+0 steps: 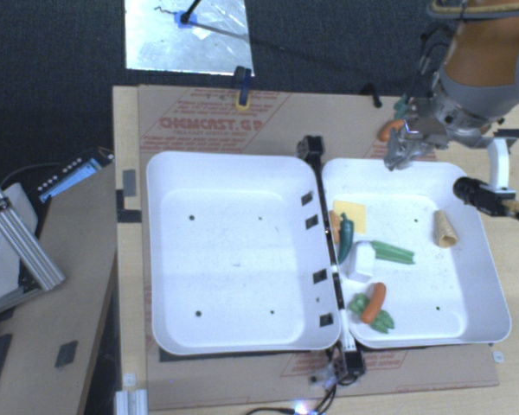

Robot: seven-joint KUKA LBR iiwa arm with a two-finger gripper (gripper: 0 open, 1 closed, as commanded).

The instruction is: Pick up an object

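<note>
My gripper (400,156) hangs over the far rim of the right bin (480,318), near its back left corner. A small orange thing (387,131) shows just left of the gripper's body; I cannot tell if it is held or lies on the bench behind. Inside the right bin lie a yellow square (350,212), a dark green pepper (346,230), a green bean pod (392,252), a white block (361,263), an orange carrot (374,300) with green leaves (382,321), and a tan roll (445,228) at the right. All lie well in front of the gripper.
The left bin (233,249) stands beside the right one, joined by a black hinge strip (324,232). A black cylinder (480,195) on the arm's side reaches over the right bin's back right edge. A foil sheet (189,24) lies at the far back.
</note>
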